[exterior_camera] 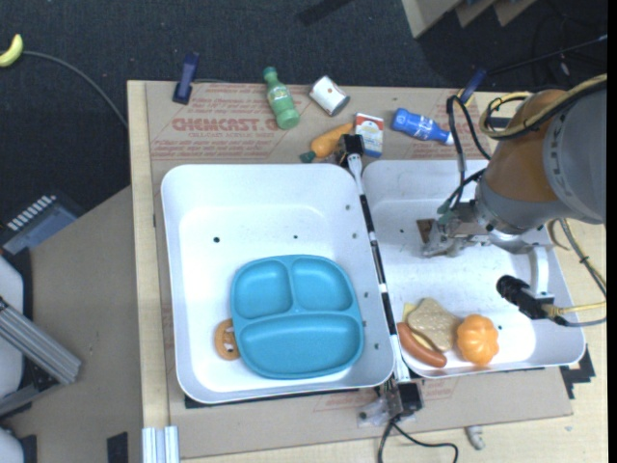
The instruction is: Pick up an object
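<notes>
Pick not yet made: gripper [442, 240] low over bare floor of right bin [405, 196], finger state indiscernible, nothing visibly held; candidates, namely bread slice [433, 323], hot dog [420, 344], orange [477, 340], lie untouched at near edge.

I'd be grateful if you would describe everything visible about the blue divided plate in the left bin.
The blue divided plate is light blue, looks like smooth plastic, and has rounded corners. Raised ridges split it into three compartments: two smaller ones on the far side and one wide one on the near side. All three look bare. It lies flat, slightly rotated, in the near right part of the left bin. A small brown pretzel-like piece sits against its left edge, partly tucked beneath it.
</notes>
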Robot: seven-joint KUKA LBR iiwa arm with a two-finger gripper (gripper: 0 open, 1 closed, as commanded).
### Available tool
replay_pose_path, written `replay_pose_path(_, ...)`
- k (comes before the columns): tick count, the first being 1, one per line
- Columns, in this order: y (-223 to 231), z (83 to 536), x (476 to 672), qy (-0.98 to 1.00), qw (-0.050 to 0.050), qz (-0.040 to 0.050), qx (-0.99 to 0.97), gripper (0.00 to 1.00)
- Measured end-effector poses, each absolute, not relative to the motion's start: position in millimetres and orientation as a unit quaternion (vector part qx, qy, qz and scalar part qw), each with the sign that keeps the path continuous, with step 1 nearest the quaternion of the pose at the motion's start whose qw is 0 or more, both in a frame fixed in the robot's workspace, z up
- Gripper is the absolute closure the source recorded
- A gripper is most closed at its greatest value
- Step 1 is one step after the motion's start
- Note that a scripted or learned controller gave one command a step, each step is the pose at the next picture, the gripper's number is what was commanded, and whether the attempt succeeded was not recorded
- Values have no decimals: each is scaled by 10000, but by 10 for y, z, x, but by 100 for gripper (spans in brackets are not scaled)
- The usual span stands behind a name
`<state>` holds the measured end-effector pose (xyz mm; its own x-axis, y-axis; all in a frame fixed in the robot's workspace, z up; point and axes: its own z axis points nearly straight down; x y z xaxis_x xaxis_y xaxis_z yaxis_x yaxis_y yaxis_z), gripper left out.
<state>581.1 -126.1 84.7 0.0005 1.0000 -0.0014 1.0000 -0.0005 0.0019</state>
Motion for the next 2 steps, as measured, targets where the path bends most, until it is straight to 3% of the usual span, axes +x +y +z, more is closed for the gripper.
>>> replay_pose_path(1, -1260, 846, 5810, 7070, 11, 2, 7073, 0)
replay_pose_path(2, -1258, 945, 5814, 7069, 20, 6, 7073, 100)
